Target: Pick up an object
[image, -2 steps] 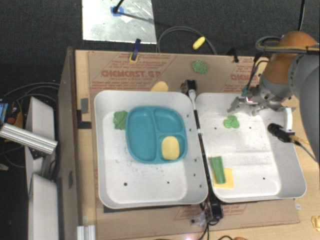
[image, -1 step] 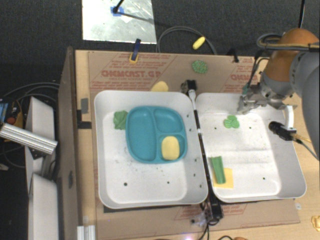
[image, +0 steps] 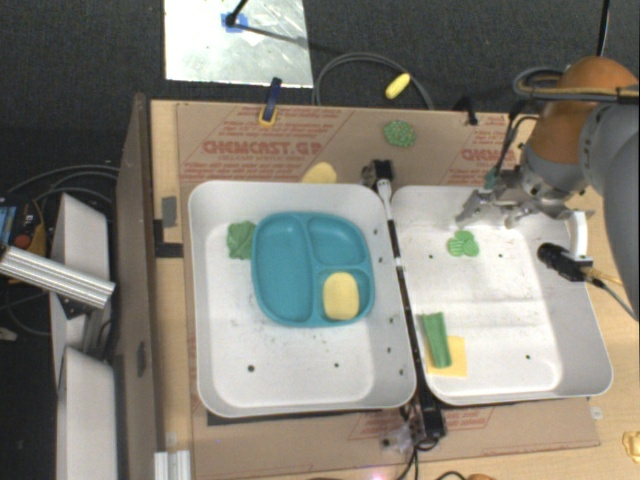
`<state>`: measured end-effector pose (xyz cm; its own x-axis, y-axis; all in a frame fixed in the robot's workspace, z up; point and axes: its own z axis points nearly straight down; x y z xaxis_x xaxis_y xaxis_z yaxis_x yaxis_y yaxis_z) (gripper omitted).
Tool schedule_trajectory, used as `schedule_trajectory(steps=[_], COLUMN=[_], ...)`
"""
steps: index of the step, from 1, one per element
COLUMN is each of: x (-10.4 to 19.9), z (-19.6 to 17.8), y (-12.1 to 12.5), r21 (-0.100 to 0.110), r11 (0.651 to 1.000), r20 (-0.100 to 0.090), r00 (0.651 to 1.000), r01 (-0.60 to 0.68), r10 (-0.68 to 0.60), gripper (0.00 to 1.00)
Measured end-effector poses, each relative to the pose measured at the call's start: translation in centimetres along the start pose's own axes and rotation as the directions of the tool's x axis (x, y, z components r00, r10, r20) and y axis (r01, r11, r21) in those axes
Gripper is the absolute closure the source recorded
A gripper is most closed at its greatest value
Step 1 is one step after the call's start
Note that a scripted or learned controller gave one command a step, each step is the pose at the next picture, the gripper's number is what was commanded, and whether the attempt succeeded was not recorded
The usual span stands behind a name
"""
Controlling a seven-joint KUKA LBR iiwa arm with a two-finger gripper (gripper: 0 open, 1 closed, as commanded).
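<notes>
The arm (image: 585, 133) enters from the right side of the camera view, its orange-banded section above the wrist, and bends down toward the far end of the right bin (image: 560, 368). The claw (image: 478, 208) hangs over that bin's far-left area. Its fingers (image: 470, 211) are thin and seen at a slant; whether they are apart or together cannot be determined. Nothing is visible between them.

A small green ridged object (image: 462, 245) lies on the bin floor just below and near the claw tips; contact between them cannot be confirmed. Nearer the front of the same bin, a green stick-shaped object (image: 434, 336) lies partly over a flat yellow piece (image: 455, 356).

The left bin (image: 215, 298) holds a teal divided plate (image: 295, 268). A yellow rounded object (image: 341, 295) sits in the plate's front-right compartment. A green leafy object (image: 241, 239) lies on the bin floor, touching the plate's left edge.

Both bins rest on the counter (image: 250, 143), which is covered with cardboard.
</notes>
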<state>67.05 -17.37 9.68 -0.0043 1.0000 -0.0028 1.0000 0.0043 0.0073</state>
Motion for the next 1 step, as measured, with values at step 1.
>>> schedule_trajectory(steps=[1], x=[5.53], z=[1.28], y=[-2.62], r21=[0.009], r11=[1.000], r20=[-0.005], r00=[1.000], r01=[0.003], r10=[-0.003], gripper=[0.00])
